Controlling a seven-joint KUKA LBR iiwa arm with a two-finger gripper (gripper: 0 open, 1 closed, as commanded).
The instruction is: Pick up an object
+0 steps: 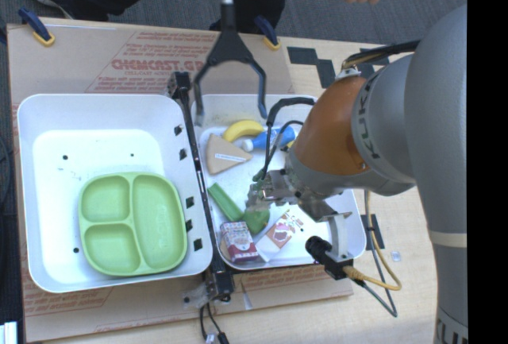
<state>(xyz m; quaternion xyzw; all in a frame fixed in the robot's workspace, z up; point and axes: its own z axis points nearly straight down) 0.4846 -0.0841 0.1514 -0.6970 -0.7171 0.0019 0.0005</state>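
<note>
Banana (242, 129), tan wedge (223, 154), green stick (225, 202), red packets (240, 241); all in right bin (355, 237)

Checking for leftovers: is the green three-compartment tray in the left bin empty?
Empty: all three compartments of the green divided tray show bare plastic.

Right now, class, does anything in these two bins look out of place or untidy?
Nothing looks spilled or broken. The right bin is a jumble: banana, wedge, green pieces and small packets lie crowded at mixed angles under the gripper. The green divided tray sits slightly askew in the left bin.
</note>
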